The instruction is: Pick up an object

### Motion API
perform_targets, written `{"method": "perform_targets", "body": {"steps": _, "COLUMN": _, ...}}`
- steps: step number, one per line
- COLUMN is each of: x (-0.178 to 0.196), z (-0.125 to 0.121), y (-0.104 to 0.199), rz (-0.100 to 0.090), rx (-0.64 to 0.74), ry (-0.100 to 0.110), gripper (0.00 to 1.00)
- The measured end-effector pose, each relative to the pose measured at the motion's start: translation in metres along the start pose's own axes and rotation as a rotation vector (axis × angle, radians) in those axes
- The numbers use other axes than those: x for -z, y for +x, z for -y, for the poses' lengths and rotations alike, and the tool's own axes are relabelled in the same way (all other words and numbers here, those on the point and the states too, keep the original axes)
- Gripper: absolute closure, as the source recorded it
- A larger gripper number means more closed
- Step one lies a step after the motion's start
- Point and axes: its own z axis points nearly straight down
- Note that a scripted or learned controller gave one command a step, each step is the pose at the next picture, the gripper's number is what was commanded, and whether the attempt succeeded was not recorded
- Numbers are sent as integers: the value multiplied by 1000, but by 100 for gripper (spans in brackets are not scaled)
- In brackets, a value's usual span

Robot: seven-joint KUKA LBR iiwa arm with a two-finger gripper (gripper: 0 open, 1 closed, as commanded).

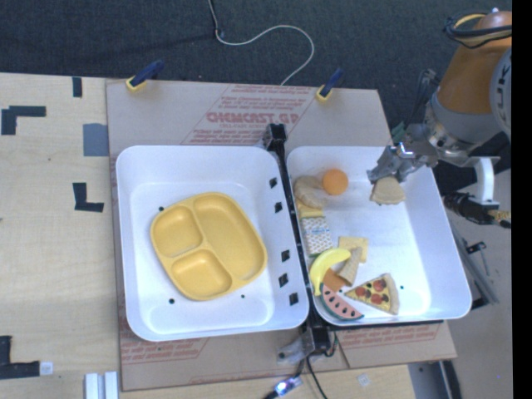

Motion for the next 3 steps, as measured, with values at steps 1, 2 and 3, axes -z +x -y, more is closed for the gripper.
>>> {"method": "perform_targets", "body": {"steps": 1, "x": 3, "z": 12, "y": 43, "rz": -2, "rx": 3, "ry": 5, "gripper": 100}}
{"method": "perform_targets", "body": {"steps": 2, "x": 1, "z": 38, "y": 85, "rz": -2, "rx": 3, "ry": 7, "gripper": 100}}
{"method": "perform_targets", "body": {"steps": 3, "x": 4, "z": 61, "y": 131, "rz": -2, "rx": 4, "ry": 7, "gripper": 100}}
